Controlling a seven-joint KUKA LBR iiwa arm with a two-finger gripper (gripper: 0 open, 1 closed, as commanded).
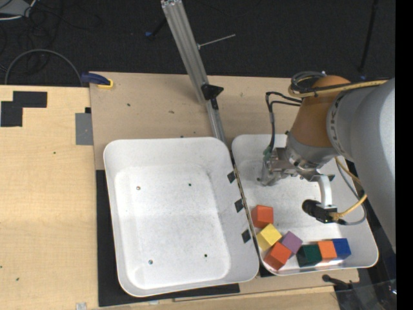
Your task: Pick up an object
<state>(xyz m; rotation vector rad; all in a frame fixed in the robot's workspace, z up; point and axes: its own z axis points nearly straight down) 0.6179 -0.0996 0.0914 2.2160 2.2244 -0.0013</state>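
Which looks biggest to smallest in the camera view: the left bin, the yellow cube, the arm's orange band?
1. Left bin, by far the largest.
2. Orange band, though it sits nearer the camera, which enlarges it.
3. Yellow cube, smallest, about like the neighbouring purple cube.

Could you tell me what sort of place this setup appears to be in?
Most likely a robotics lab bench for grasping trials. A grey and orange arm reaches over two white bins, small coloured blocks sit in the right bin, and an aluminium rail is mounted behind, with cables on the dark floor.
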